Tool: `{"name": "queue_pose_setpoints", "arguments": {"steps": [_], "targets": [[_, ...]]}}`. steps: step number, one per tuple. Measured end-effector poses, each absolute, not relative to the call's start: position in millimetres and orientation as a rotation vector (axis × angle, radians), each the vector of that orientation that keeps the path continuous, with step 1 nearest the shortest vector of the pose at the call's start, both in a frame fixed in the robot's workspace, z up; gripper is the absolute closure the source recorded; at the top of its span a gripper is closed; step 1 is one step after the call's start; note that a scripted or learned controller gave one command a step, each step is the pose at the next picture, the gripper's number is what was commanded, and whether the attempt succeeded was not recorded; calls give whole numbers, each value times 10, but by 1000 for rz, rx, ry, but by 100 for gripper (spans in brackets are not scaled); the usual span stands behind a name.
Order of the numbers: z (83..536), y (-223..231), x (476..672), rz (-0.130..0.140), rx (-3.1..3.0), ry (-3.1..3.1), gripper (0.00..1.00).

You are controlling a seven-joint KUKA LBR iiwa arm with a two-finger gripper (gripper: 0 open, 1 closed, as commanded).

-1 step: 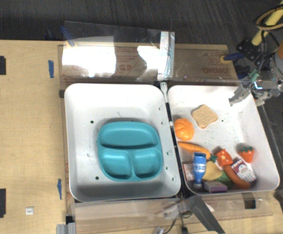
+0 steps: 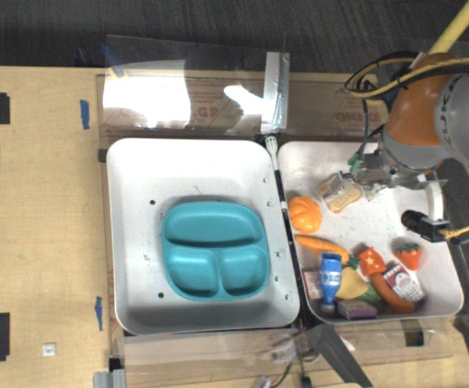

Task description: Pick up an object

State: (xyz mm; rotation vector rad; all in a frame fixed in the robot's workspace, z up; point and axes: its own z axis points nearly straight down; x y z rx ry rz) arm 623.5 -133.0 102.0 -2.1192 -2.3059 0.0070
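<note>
The right bin (image 2: 453, 297) holds several toy foods. A pale tan bread-like piece (image 2: 339, 195) lies in its upper part, and my gripper (image 2: 364, 179) hangs just to the right of it and above, close to or touching its right end. Whether the piece is gripped is unclear. An orange round fruit (image 2: 305, 214) sits by the bin's left wall, with a carrot (image 2: 322, 246) below it. A blue bottle (image 2: 330, 276), a yellow piece (image 2: 352, 284), a red pepper (image 2: 370, 261), a small tomato (image 2: 410, 255), a red-labelled can (image 2: 402, 282) and a sausage (image 2: 391, 297) crowd the lower part.
The left bin (image 2: 129, 168) holds a teal divided plate (image 2: 215, 249). A clear plastic sheet and a metal bracket (image 2: 275, 91) stand behind the bins. Cables (image 2: 380, 71) loop over the arm's orange band (image 2: 416, 111). A black fitting (image 2: 419, 223) hangs over the right bin's right side.
</note>
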Motion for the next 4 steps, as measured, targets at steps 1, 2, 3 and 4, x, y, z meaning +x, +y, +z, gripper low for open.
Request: {"name": "queue_pose_setpoints", "arguments": {"steps": [1, 2, 3, 4], "targets": [[1199, -1347, 6279, -5, -2129, -2316, 100], [1191, -1348, 6276, -4, -2129, -2315, 0], [873, -1268, 5973, -5, -2131, -2315, 0], [865, -999, 6467, -4, -2106, -2335, 0]]}}
